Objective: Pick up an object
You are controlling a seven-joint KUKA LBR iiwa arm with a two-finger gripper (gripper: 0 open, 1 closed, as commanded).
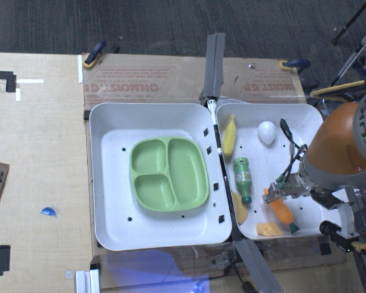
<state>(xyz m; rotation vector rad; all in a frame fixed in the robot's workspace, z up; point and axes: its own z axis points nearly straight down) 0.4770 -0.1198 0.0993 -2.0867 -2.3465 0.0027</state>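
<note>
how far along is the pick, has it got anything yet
Done: the arm has reached into the right bin, and the claw sits low beside the toy carrot. In hand: nothing visibly gripped; whether it is closing on the carrot cannot be told. Left: grasp and lift. The green bottle, banana and white ball lie untouched; the green plate sits in the left bin.

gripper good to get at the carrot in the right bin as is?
Probably yes. The gripper hangs low in the right bin, right by the carrot, whose upper side looks uncovered. The green bottle lies apart to its left.
</note>
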